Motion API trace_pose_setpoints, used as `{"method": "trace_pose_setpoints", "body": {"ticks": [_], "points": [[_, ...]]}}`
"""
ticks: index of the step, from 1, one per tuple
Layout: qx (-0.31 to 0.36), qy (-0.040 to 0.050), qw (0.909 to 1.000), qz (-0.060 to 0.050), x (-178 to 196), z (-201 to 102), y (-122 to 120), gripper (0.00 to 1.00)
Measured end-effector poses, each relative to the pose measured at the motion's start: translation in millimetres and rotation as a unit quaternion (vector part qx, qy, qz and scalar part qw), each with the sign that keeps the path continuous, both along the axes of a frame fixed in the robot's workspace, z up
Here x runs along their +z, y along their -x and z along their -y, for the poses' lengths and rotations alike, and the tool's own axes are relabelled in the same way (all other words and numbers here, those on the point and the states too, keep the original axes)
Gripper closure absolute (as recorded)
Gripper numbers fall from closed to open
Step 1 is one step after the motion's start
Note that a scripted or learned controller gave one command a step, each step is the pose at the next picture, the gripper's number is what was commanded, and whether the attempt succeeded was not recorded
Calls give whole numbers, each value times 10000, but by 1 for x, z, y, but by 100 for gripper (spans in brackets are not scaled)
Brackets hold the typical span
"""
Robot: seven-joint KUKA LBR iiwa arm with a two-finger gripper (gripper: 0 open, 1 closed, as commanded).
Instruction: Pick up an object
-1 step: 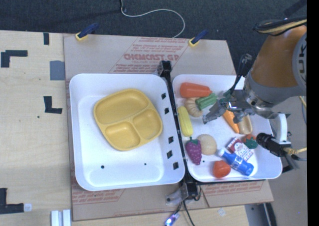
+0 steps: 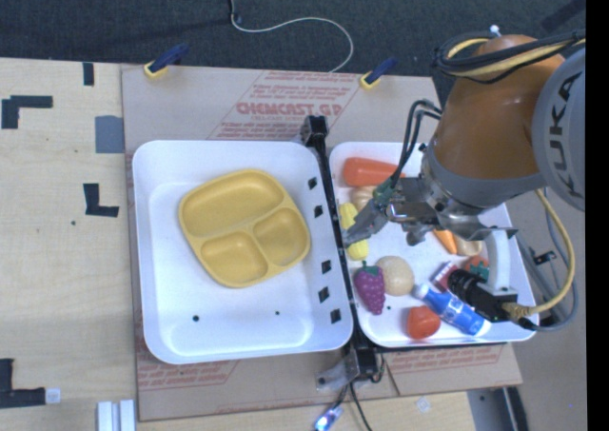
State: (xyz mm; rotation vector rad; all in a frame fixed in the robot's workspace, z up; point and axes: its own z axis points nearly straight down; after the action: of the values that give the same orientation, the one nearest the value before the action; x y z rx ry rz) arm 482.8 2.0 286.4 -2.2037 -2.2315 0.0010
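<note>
Over the right bin (image 2: 381,336), near its left wall: arm (image 2: 495,125) hanging in from the right edge, gripper (image 2: 373,215) low among the toys. Fingers hard to read from above — cannot tell whether spread or closed, and nothing clearly held. Looks like the reach-and-descend step, no lift yet by this judgement.

Just beneath the tip, by the left wall: a small yellow piece (image 2: 356,248), likely the target. Close below it, purple grapes (image 2: 370,288) and a pale egg-like toy (image 2: 397,274), touching or nearly so. At the far edge of the bin, an orange carrot-like toy (image 2: 366,171). Toward the near right corner, a red tomato-like toy (image 2: 422,323) and a blue bottle (image 2: 451,310).

Next move, as a judgement: settle squarely over one piece, close, rise straight up; crowded neighbours could get nudged.

In the left bin (image 2: 152,258): a yellow divided plate (image 2: 245,226), middle, slightly toward the far edge.

Hidden: much of the right bin's centre and right side under the wrist; an orange item beside the wrist too covered to name.
</note>
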Motion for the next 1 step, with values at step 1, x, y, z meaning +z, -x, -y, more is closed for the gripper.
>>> {"method": "trace_pose_setpoints", "body": {"ticks": [1], "points": [[-42,24,10000,-50,4,6,-1,100]]}}
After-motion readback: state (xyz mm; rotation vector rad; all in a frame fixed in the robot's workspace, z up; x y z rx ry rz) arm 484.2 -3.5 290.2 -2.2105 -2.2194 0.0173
